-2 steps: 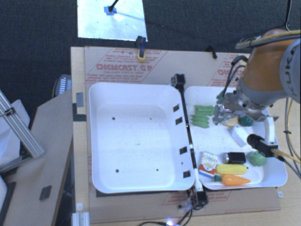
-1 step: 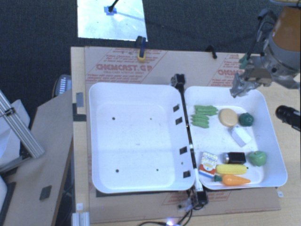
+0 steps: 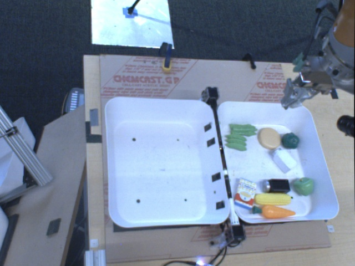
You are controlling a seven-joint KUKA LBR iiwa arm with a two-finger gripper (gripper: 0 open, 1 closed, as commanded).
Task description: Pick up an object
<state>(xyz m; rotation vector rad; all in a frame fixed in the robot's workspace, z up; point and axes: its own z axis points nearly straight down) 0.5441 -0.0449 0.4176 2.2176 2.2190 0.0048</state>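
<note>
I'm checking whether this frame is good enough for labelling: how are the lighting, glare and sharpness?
Camera view: soft, even light; the right bin and left bin read bright white, with faint shadows; the shiny sheet beyond the bench looks washed out by glare; the gripper is slightly blurred; small items such as the carrot are soft but recognisable.

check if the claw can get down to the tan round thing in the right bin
Probably yes. The tan round thing lies uncovered, apart from its neighbours, and the claw hangs above that bin's far rim with nothing between.

A robotics lab: 2 white bins on a cardboard-covered bench, dark carpet around.
</note>
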